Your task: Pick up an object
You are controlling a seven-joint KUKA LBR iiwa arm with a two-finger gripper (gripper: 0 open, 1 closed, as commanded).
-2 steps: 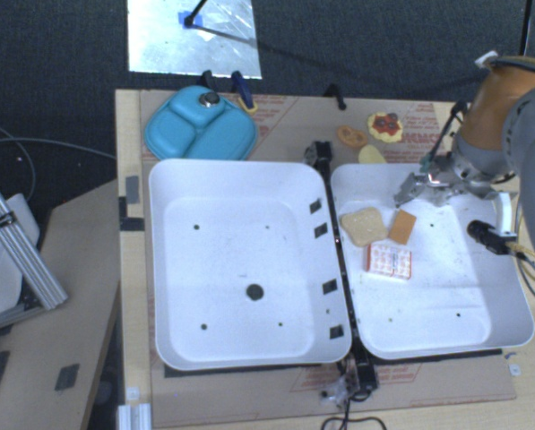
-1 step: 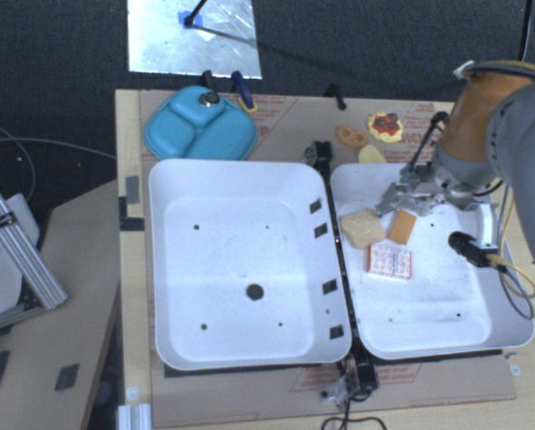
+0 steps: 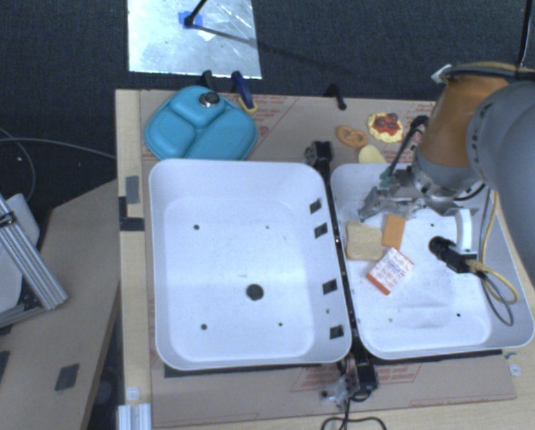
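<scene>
1. Camera view, the arm: it comes in from the right and leans over the far half of the right bin [image 3: 428, 316]. The tool [image 3: 382, 197] hangs low there, just above the bin floor near the far wall.
2. Camera view, the tool's state: from this angle I cannot tell whether it is apart or together. I see nothing clamped in it.
3. Camera view, the candidates: three things lie in the right bin, all close together. A tan slice [image 3: 364, 241] sits just below the tool, near the divider. An orange piece [image 3: 393, 231] lies right beside the slice, touching it or almost so. A red-and-white packet [image 3: 391, 271] lies a little nearer the camera.
4. Camera view, the rest: the left bin [image 3: 240, 231] shows a small dark spot [image 3: 254, 292] on its floor. A blue tray [image 3: 200, 125] and a few toy foods [image 3: 385, 126] sit on the worktop [image 3: 289, 119] behind the bins, out of play.
5. Progress, as I judge it: the approach looks made, but nothing is lifted yet. All three things rest flat on the bin floor.
6. What is left: settle on the slice or the orange piece, the two nearest, close on it and raise it clear. Because they crowd each other, I would expect a risk of nudging one while taking the other.
</scene>
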